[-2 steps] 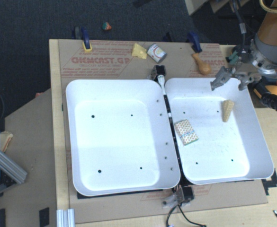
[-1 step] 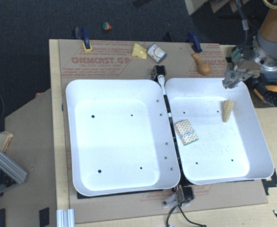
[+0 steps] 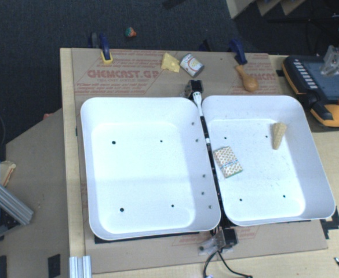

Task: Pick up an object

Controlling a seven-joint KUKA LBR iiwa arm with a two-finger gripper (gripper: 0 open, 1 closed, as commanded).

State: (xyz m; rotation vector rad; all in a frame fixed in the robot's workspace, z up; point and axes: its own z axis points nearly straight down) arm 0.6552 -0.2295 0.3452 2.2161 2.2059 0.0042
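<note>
Two shallow white bins sit side by side on the bench. The right bin (image 3: 308, 172) holds a small patterned packet (image 3: 228, 161) near its left wall and a tan ice-cream-cone-shaped object (image 3: 278, 135) toward its upper right. The left bin (image 3: 94, 155) shows its bare white floor with a few dark dots.
On the cardboard behind the bins lie a yellow wedge (image 3: 170, 63), a small white box (image 3: 192, 65) and a tan wooden piece (image 3: 247, 79). Blue clamps (image 3: 105, 46) hold the board's back edge. A black and yellow device (image 3: 320, 88) rests at the right.
</note>
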